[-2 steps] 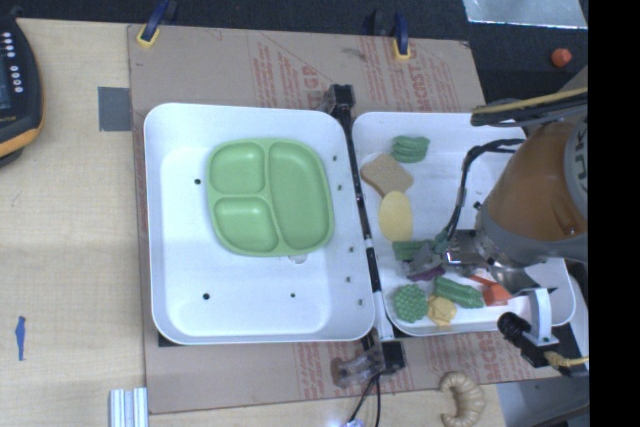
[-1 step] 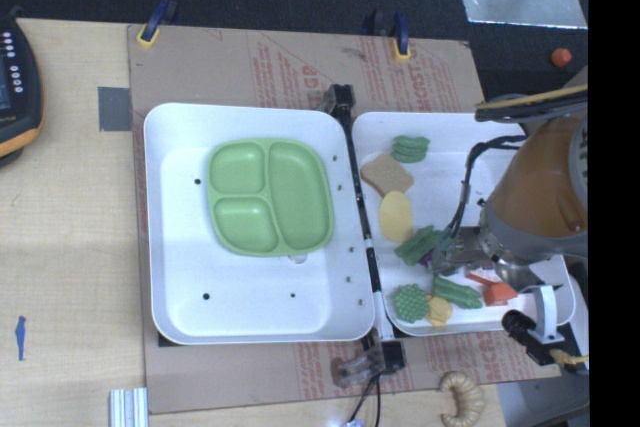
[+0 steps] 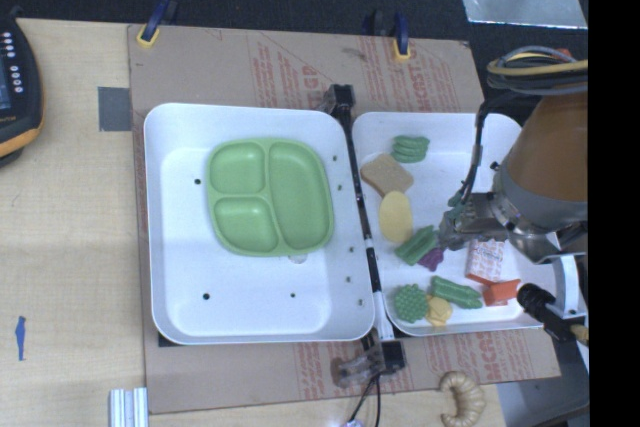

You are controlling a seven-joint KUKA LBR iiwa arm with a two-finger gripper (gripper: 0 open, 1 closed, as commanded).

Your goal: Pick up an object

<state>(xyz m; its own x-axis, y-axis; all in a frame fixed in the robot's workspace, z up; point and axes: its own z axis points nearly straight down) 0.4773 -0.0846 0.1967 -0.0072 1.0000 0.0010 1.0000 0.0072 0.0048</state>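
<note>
My gripper [image 3: 452,231] hangs low over the middle of the right bin [image 3: 450,130], reaching in from the right. Its tip is right beside a green pickle-like piece [image 3: 414,245] and a small purple piece [image 3: 432,260]; I cannot tell whether it touches either one. A yellow oval piece [image 3: 396,215] and a tan bread slice [image 3: 386,176] lie just left of it. A green ridged piece [image 3: 410,148] sits at the back. Near the front lie a green bumpy piece [image 3: 409,301], a small yellow piece [image 3: 439,312], a green pod [image 3: 456,293], a red-and-white packet [image 3: 487,261] and an orange-red piece [image 3: 500,292].
The left bin [image 3: 170,215] holds a light green divided plate [image 3: 270,195]. Black clips [image 3: 342,98] join the bins along the middle wall. A black-and-orange pendant [image 3: 12,85] lies at the far left of the bench. A beige curled object [image 3: 462,397] lies in front of the right bin.
</note>
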